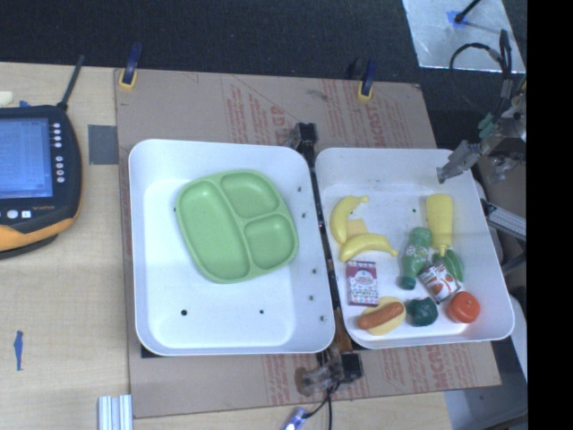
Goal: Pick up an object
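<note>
Two white bins lie side by side on a brown cardboard sheet [269, 106]. From the camera view above, the left bin [161, 316] holds one light green plate [236, 225] with three compartments, lying a little turned. The right bin [394, 173] holds the small toy foods, gathered in its lower half. Two yellow bananas [354, 227] lie near the bin's left wall, one touching the other. Just below them lies a small red and white box [362, 282], and below that a hot dog [382, 316] in a bun. A yellow bottle [440, 219] stands out at the upper right of the group. Beside it are a green bottle [414, 253], a red and white can [438, 281], a dark green vegetable [421, 312] and an orange-red tomato [463, 306] (the last one is near the bin's right wall). The gripper [457, 161] is at the upper right corner of the right bin, well apart from the foods; whether it is open or closed I cannot tell. A tablet controller [31, 173] lies on the bench at the far left.
</note>
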